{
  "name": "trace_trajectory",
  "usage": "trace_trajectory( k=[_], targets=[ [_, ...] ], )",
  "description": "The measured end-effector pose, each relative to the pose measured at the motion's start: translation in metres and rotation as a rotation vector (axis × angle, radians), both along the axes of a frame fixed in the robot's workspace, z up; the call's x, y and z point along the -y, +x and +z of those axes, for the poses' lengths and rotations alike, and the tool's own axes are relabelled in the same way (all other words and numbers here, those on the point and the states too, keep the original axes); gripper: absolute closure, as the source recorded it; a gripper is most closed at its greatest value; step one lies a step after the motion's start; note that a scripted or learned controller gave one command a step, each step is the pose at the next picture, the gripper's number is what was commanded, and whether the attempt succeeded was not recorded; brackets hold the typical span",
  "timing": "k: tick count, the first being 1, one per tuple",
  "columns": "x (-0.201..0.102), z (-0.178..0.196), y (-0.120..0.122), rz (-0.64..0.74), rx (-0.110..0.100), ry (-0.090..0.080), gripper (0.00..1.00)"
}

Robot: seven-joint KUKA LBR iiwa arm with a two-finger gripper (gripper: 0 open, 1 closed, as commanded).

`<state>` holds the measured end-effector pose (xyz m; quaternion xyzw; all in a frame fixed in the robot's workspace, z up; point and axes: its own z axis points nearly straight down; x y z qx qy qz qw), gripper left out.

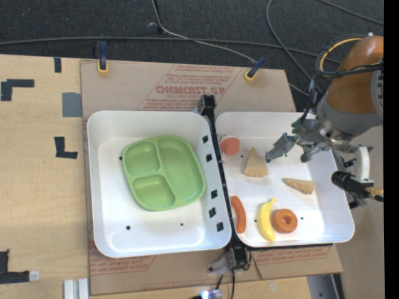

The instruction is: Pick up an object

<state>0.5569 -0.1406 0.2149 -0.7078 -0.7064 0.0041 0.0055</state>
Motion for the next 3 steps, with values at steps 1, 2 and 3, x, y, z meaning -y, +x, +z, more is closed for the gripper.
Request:
trace_trajectory(
  k=[1, 2, 3],
  targets=[
    [0.000, 0.006, 0.003, 0.003, 0.012, -0.002, 0.00],
    [0.004, -0.040, -0.004, 0.002, 0.008, -0.002, 0.00],
    [-0.004, -0.101, 0.000, 0.004, 0.007, -0.001, 0.00]
  ],
)
